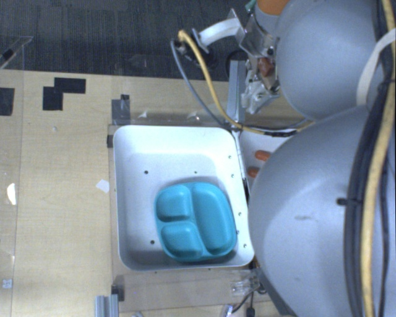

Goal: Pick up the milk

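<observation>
The arm's large grey body (315, 204) reaches in from the right and covers nearly all of the right bin (249, 147), hiding whatever lies beneath it. A thin strip of that bin shows at its left edge, with a small orange-red object (263, 156) and another reddish bit (252, 171) in it. The orange band (272, 5) of the arm sits at the top edge.
The left bin (133, 186) holds a blue three-compartment plate (195, 220) in its lower middle. A yellow cable (209, 74) and grey hoses loop from the arm over the bins' back corner. Black markers (62, 91) lie on the wooden bench at the left.
</observation>
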Robot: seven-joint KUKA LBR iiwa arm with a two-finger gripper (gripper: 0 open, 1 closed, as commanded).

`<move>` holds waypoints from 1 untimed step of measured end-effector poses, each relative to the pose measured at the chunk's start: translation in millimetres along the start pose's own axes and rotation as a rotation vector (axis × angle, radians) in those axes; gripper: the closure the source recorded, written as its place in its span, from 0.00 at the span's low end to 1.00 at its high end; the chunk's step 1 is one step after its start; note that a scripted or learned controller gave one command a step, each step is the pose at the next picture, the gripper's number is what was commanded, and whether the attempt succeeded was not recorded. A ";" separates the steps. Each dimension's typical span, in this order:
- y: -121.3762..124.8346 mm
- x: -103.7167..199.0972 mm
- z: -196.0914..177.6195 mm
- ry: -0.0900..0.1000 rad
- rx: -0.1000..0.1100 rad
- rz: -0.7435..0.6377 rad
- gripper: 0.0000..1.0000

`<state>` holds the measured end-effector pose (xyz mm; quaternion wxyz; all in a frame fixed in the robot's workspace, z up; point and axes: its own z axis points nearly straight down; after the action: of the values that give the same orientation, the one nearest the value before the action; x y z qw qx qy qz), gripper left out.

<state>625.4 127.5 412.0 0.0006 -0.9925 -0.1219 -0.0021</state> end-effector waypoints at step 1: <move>-12.9 -96.5 -19.8 -0.002 -0.001 -0.194 1.00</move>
<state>528.6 116.6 431.5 -0.0003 -0.9761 -0.2172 -0.0011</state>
